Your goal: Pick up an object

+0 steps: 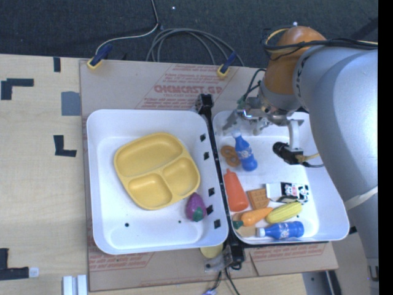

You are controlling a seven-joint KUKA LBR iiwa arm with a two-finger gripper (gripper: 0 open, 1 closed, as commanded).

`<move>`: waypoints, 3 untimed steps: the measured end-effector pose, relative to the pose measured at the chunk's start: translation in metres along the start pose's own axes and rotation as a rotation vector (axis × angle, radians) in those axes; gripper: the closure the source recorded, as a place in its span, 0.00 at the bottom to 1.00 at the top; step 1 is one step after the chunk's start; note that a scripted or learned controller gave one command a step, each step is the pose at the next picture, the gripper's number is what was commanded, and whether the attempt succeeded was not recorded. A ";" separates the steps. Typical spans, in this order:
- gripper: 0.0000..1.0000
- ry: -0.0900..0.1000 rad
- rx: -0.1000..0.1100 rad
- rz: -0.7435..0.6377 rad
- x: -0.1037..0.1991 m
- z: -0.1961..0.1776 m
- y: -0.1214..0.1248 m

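Observation:
My gripper (249, 120) hangs over the far end of the right bin (325, 195), just above a small blue bottle (246, 155) that stands there. Nothing shows held in it. Beside the bottle lies a brown pretzel (230, 157). Toward the near end I see an orange bottle (234, 189), a tan cracker (258, 197), a carrot (255, 216), a yellow corn cob (284, 212), a black-and-white carton (293, 191) and a second blue bottle (282, 230) lying on its side.
The left bin (101, 165) holds a yellow divided plate (158, 169) and a purple eggplant (196, 206) near the divider. The big grey arm (344, 103) covers the right bin's far right side. Cables (184, 39) lie behind the bins.

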State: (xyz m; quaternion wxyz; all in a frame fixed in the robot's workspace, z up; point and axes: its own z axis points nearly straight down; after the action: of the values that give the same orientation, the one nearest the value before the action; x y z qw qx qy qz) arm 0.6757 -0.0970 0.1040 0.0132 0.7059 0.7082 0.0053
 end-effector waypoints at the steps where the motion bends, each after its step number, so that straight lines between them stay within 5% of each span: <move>1: 0.00 0.010 0.021 0.003 -0.012 0.017 -0.055; 2: 0.00 0.009 0.024 0.000 0.001 0.018 -0.028; 3: 0.00 0.011 0.022 0.000 -0.003 0.018 -0.033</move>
State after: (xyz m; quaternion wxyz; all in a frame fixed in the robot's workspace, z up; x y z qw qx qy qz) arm 0.6436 -0.0998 0.0856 0.0017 0.7061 0.7081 0.0012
